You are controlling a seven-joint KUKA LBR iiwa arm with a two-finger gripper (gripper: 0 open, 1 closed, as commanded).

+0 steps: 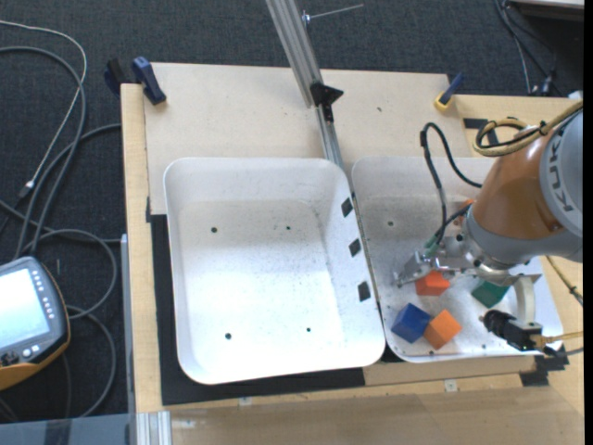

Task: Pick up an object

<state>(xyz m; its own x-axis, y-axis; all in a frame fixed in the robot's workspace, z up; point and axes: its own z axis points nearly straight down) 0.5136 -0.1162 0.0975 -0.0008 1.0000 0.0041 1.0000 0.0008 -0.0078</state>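
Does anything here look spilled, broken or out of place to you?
Nothing stands out. The blue block, orange block, red-orange block and green block all lie inside the right bin, near the gripper. Nothing looks spilled or damaged.

Teach pendant point(23, 318) (screen lit) beside cables point(56, 184).

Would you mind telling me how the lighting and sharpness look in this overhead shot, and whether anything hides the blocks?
Camera view: lighting is even, with no strong glare on the white bins; the arm casts a soft shadow; the blue block and orange block look sharp; the arm partly covers the green block.
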